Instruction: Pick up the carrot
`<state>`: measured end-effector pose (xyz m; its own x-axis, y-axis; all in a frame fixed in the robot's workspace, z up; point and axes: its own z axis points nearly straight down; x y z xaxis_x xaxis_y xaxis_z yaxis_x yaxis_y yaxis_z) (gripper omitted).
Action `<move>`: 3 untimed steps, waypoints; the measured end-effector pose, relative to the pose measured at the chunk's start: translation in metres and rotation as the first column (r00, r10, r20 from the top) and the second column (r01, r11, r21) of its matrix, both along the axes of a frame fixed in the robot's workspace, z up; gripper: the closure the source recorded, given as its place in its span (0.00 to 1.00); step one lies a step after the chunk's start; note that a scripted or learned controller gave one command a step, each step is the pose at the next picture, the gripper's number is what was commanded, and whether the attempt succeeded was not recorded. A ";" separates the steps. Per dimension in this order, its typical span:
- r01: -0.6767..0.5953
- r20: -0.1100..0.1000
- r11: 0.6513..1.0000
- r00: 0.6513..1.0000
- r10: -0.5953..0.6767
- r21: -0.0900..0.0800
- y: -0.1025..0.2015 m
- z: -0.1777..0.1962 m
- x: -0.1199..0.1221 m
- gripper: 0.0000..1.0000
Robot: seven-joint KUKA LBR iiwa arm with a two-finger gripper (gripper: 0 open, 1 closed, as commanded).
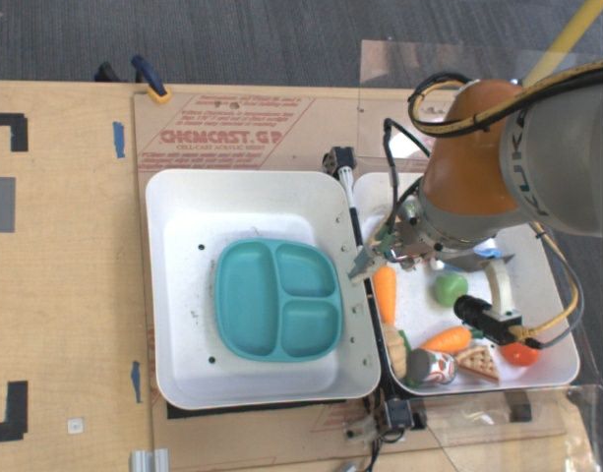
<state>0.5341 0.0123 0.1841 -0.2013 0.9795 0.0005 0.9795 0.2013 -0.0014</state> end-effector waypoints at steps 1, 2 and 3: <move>0.000 0.000 1.000 1.000 0.000 0.000 0.000 0.000 0.000 0.00; 0.000 0.000 1.000 1.000 0.000 0.000 0.000 0.000 0.000 0.00; 0.000 0.000 1.000 1.000 0.000 0.000 0.000 0.000 0.000 0.00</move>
<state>0.5341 0.0123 0.1841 -0.2013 0.9795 0.0005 0.9795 0.2013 -0.0014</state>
